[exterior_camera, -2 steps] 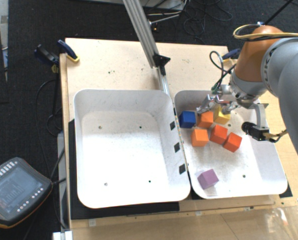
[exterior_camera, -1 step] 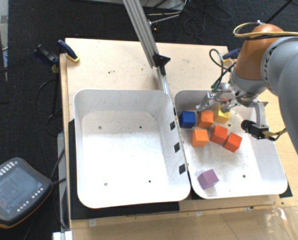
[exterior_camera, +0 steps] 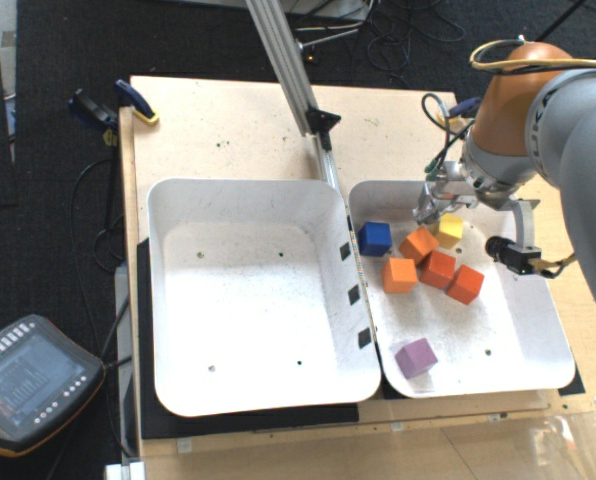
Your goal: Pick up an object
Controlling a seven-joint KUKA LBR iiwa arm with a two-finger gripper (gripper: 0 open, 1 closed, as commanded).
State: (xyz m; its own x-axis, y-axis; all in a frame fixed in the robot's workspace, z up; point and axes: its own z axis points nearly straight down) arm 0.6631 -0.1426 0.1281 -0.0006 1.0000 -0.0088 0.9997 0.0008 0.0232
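The desk carries two shallow white bins side by side, so the arm can lift from one tray and have the other as a drop place, I judge. The left bin lies bare; the right bin holds all the blocks. The arm reaches in from the right, bent down over the far end of that bin. Most blocks are bunched there: a blue block, three orange blocks touching one another, and a yellow block. A purple block sits well apart, nearer the front. The claw hangs just beside the yellow block; I cannot tell whether it is open or grips anything
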